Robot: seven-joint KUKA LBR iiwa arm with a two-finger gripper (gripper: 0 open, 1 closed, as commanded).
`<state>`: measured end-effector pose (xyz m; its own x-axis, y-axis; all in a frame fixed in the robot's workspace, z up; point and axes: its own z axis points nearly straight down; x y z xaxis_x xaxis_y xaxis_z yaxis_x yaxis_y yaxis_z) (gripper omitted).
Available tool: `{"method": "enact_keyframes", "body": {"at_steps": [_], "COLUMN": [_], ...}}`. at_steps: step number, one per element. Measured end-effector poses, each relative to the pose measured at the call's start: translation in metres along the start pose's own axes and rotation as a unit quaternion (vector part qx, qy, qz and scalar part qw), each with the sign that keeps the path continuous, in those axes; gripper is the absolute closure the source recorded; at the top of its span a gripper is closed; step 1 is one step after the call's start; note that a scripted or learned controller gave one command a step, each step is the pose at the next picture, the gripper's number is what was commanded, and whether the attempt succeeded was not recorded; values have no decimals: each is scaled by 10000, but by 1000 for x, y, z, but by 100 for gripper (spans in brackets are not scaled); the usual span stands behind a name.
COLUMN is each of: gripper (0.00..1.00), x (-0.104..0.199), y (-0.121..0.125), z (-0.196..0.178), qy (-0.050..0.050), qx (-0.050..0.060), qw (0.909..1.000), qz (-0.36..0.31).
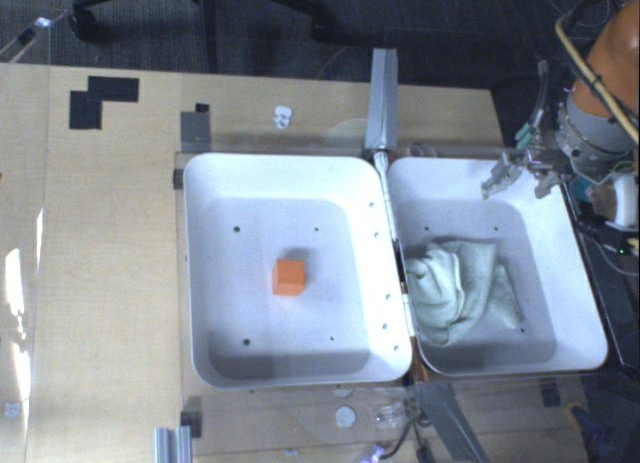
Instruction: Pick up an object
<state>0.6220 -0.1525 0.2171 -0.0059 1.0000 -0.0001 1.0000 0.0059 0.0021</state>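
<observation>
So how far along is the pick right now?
Nothing looks picked yet. The orange block sits in the left bin and the crumpled cloth lies in the right bin. The end effector hovers over the right bin's far edge, carrying nothing. The whole grasp remains.

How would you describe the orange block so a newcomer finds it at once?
Look at the two white bins side by side and take the left bin, the one away from the arm. Near the middle of its floor sits the orange block, a small cube lying alone. The right bin holds a crumpled pale cloth, soft and whitish, so the block's bright colour and square edges set it apart.
</observation>
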Motion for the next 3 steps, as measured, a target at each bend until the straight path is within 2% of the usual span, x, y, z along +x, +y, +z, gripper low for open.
{"method": "enact_keyframes", "body": {"at_steps": [1, 2, 3], "gripper": [0, 100, 100], "x": [38, 40, 54], "y": [8, 10, 49], "z": [121, 110, -1], "qy": [-2, 0, -7], "qx": [-24, -48, -23], "qw": [10000, 10000, 9990], "qz": [-65, -78, 449]}}
